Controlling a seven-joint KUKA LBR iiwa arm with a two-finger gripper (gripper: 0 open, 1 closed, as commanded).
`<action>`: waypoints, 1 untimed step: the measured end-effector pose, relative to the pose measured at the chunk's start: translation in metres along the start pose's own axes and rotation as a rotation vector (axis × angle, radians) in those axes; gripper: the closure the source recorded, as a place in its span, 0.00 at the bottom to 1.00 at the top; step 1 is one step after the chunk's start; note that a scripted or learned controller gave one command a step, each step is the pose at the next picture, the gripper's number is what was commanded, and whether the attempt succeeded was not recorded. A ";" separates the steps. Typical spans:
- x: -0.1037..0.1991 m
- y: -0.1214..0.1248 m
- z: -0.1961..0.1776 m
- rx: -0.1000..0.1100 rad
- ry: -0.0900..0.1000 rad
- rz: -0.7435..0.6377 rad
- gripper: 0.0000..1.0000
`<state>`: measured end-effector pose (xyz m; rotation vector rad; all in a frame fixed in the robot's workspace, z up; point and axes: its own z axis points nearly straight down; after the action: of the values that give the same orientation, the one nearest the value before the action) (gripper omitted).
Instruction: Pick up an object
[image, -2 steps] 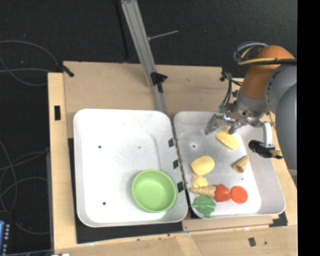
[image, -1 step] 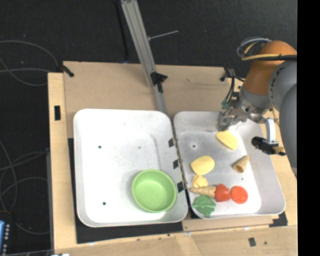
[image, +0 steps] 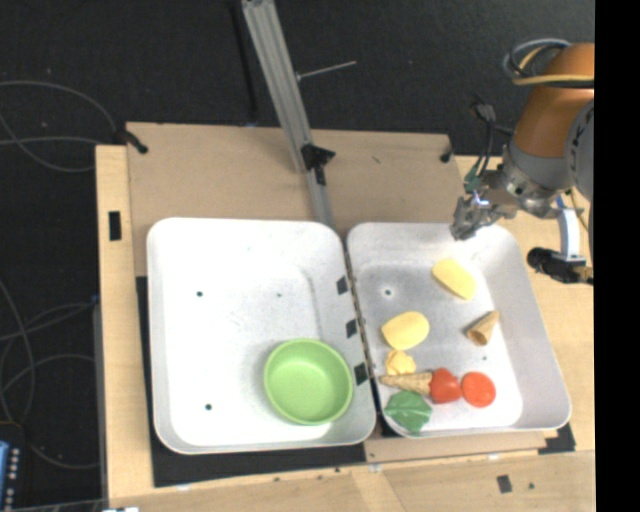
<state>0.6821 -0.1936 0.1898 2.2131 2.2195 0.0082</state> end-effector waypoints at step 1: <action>0.009 -0.001 -0.053 0.001 0.001 -0.002 1.00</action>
<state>0.6811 -0.1844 0.2431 2.2115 2.2226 0.0085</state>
